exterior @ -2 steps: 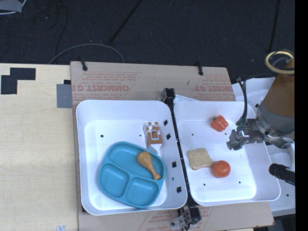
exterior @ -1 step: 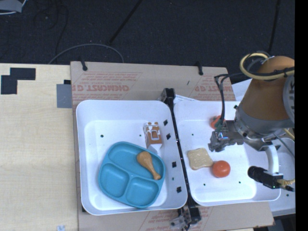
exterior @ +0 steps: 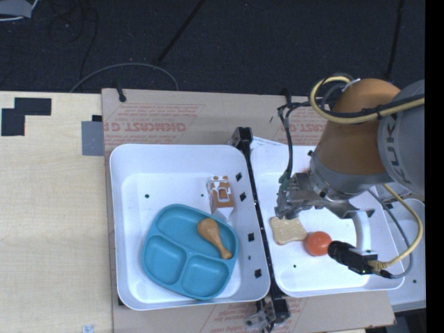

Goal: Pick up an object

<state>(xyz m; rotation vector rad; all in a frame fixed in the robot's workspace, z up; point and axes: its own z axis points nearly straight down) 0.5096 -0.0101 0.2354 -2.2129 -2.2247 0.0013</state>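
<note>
My gripper (exterior: 286,209) hangs in the right bin (exterior: 333,283), right over the far end of a tan toast-shaped piece (exterior: 287,232). A red-orange ball (exterior: 318,243) lies just to the right of that piece. In the left bin (exterior: 128,186) a blue divided plate (exterior: 177,262) carries a tan drumstick (exterior: 216,236). A small white and orange toy (exterior: 221,192) stands beyond the plate near the bin's right wall. The arm's body hides much of the right bin's far side.
A black divider (exterior: 255,227) runs between the two bins. Cables and a black fitting (exterior: 350,257) trail from the arm over the right bin's near right part. Brown cardboard (exterior: 180,120) lies under the bins, on a light wooden bench (exterior: 48,220).
</note>
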